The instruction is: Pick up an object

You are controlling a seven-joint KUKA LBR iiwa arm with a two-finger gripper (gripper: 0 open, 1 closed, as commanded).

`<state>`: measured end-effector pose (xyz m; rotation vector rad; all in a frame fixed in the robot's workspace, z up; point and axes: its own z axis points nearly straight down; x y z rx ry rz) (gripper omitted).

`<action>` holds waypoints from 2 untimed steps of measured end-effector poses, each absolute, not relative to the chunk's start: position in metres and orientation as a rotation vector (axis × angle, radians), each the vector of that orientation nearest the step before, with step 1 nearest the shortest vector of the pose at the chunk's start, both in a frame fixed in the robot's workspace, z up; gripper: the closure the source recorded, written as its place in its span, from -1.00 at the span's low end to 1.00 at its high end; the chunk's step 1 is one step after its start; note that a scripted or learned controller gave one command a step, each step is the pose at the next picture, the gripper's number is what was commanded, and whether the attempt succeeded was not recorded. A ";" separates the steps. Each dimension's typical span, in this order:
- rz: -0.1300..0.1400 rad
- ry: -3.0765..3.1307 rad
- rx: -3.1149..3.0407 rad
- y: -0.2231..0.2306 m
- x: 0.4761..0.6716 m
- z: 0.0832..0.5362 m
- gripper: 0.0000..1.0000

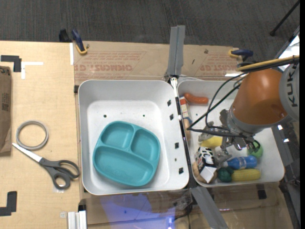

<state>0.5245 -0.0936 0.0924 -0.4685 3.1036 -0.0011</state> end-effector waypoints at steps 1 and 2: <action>-0.001 3.132 -0.167 -0.127 0.567 0.093 -1.00; 0.001 3.136 -0.143 -0.100 0.561 0.092 -1.00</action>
